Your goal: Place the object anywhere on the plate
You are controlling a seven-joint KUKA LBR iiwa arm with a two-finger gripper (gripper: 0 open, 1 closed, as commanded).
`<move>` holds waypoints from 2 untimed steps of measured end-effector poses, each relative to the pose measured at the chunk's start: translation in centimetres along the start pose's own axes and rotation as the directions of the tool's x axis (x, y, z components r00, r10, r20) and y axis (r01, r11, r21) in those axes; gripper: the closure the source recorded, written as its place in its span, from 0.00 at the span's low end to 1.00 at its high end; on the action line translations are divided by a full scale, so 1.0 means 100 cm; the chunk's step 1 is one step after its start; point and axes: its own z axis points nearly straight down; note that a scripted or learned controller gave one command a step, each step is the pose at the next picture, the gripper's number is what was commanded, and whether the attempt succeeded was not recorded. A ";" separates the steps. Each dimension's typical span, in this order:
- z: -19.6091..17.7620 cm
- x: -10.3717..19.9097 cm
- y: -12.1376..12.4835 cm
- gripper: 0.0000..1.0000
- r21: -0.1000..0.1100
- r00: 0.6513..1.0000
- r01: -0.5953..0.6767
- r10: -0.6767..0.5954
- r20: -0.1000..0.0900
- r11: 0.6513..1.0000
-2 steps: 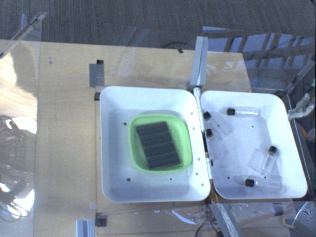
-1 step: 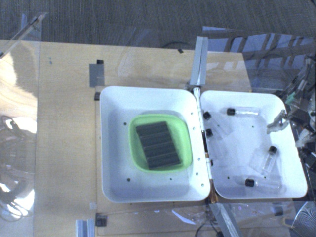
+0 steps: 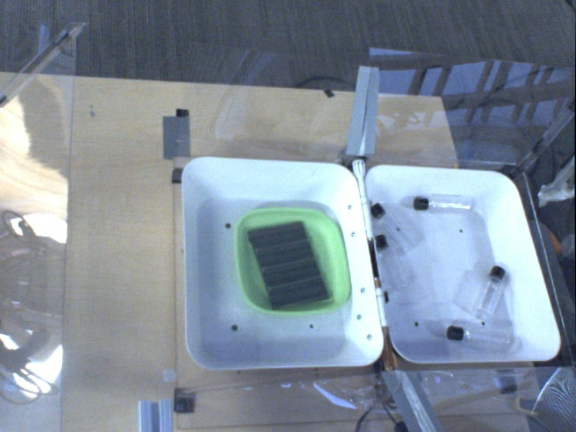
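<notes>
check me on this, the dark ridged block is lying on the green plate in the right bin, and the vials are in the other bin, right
Not quite: the block lies on the green plate in the left bin, not the right. The camera view shows it there. The vials are in the other bin, the right bin, as you said.

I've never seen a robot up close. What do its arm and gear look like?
At the right edge, where the arm reaches in, there is a pale blurred shape; I cannot tell colours, cables or markings from it. Clearer is its workplace: a white left bin holding a green plate with a dark ribbed block, and a white right bin with clear black-capped vials.
</notes>
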 end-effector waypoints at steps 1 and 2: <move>0.078 -0.001 -0.002 0.00 0.008 0.997 0.080 -0.080 0.001 0.997; 0.066 0.001 0.000 1.00 0.002 0.996 0.085 -0.085 0.000 0.996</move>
